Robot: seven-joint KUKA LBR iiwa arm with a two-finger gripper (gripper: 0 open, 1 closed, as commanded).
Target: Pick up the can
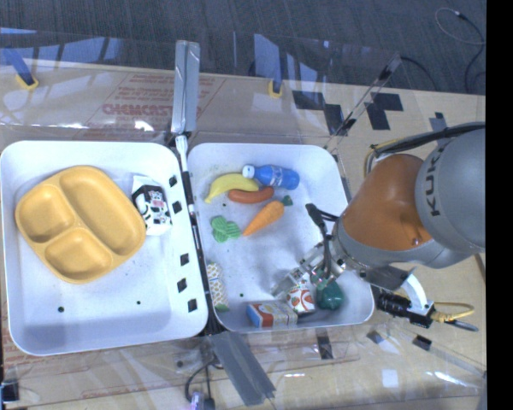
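Claw [312, 273] low over can [301, 299], near right bin's [239, 156] front wall; grip state impossible to tell. Risk: crowding green piece [330, 295] and box [269, 315] spoil grasp.

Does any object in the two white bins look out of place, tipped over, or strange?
Nothing is spilled or broken. In the right white bin, the small patterned can lies on its side near the front wall, crowded by a dark green object and a blue and orange carton. The gripper is just above it.
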